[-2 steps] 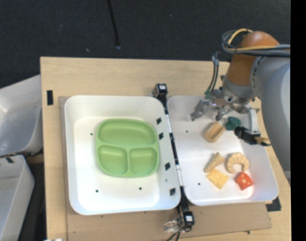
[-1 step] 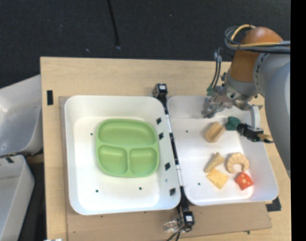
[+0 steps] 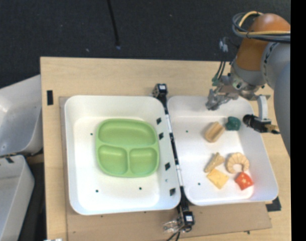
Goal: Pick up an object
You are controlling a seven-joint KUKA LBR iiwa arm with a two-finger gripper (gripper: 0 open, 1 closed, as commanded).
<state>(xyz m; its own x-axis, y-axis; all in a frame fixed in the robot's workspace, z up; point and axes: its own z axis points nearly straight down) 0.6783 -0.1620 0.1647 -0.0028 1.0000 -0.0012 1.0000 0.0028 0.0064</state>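
The right bin (image 3: 193,185) holds several small toy foods. A tan bread roll (image 3: 213,131) lies near its middle, with a small teal piece (image 3: 233,123) just to its right. Lower down sit a yellow wedge (image 3: 214,161), a yellow cheese block (image 3: 217,178), a croissant-like shrimp (image 3: 238,161) and a red piece (image 3: 244,181). My gripper (image 3: 213,102) hangs over the bin's far edge, above and behind the bread roll, with nothing seen between its fingers.
The left bin (image 3: 78,185) holds a green divided plate (image 3: 127,146). A clamp (image 3: 160,90) sits at the top of the divider between the bins, another (image 3: 185,218) at the bottom. A black fitting (image 3: 255,121) sticks in at the right bin's right rim.
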